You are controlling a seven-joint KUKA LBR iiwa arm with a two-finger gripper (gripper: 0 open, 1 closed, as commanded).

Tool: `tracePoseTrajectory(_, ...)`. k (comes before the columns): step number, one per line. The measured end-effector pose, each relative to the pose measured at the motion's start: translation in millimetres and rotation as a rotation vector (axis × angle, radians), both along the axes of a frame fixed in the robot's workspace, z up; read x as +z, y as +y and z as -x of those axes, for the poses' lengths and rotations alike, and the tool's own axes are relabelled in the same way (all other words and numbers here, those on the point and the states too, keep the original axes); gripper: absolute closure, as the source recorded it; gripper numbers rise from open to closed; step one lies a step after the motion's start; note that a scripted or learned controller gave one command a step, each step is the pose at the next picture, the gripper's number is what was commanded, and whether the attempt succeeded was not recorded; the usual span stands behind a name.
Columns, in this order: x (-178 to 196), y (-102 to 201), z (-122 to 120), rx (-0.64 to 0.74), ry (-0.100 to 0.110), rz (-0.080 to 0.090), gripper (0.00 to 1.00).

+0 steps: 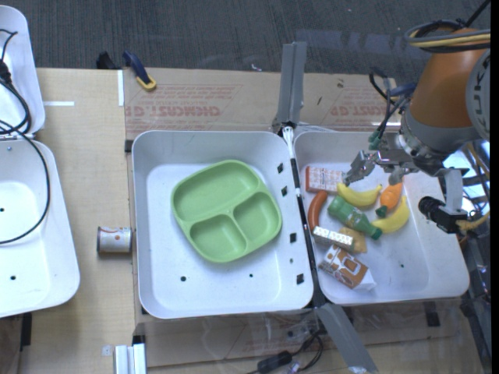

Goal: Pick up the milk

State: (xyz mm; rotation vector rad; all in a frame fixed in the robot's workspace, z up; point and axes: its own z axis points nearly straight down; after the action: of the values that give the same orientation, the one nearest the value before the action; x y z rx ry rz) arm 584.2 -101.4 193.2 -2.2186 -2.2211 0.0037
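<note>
Two shallow white bins are set side by side, and the right white bin [437,283] is reached into by the big grey and orange arm. The two-finger gripper [363,167] is held low over the far side of that bin. It cannot be told if it is open or shut. The small white carton with a red-orange label [321,178], taken to be the milk, is seen lying flat just left of the gripper, its long side pointed at it.
</note>
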Motion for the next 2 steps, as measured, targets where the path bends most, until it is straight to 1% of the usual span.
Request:
tracePoseTrajectory(1, -103.2, 3.0, 108.3, -0.384, 0.003, 0.0, 0.0)
tracePoseTrajectory(2, -94.9, 2.4, 108.5, -0.388, 0.005, 0.0, 1.0)
